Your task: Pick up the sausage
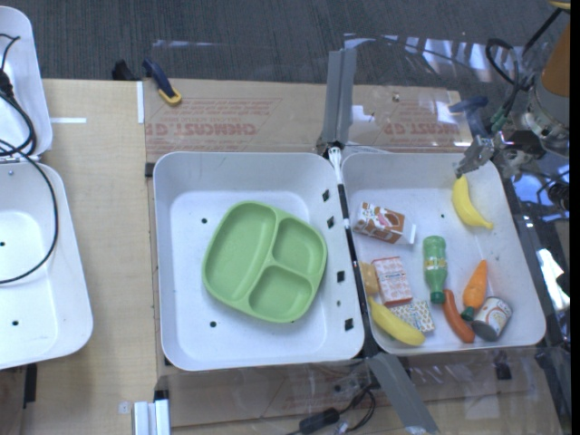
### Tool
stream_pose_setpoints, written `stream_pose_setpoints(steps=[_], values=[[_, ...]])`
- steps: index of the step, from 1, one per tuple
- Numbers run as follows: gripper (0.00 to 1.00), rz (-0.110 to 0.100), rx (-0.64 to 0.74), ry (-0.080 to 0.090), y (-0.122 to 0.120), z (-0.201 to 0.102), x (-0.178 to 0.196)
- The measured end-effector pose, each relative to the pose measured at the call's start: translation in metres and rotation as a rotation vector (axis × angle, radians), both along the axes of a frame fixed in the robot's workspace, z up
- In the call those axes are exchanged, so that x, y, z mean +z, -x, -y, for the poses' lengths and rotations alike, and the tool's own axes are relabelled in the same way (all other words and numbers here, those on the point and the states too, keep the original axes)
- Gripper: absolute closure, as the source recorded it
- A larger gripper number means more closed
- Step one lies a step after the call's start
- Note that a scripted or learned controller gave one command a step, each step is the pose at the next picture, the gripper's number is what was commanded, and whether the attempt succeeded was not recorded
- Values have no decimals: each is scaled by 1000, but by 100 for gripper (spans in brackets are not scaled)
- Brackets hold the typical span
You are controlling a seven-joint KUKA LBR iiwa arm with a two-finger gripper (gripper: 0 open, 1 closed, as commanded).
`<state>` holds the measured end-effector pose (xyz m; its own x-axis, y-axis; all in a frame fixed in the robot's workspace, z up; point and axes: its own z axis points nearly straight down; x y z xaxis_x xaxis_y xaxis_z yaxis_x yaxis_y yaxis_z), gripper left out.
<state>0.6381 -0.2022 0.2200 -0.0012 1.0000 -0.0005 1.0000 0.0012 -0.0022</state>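
The sausage point(456, 316) is a reddish-orange link lying near the front right of the right bin point(426, 181). It rests between a green bottle point(435, 265) and a can point(491, 317), with an orange carrot point(475, 285) just above it. My gripper point(483, 152) hangs over the bin's back right corner, next to a yellow banana point(470, 204). It is far from the sausage and holds nothing that I can see.
The right bin also holds a small carton point(381, 223), a red snack box point(391, 280), a second banana point(396, 323) and a patterned packet point(418, 315). A green divided plate point(265, 261) lies in the left bin point(177, 243). Cables trail beside the arm at the right.
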Motion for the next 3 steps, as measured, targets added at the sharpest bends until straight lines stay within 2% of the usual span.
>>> stream_pose_setpoints(steps=[1,2,3], values=[[0,2,-22,1,-12,-31,43],[0,5,20,2,27,-51,-115],[0,3,-182,1,6,-32,-41]])
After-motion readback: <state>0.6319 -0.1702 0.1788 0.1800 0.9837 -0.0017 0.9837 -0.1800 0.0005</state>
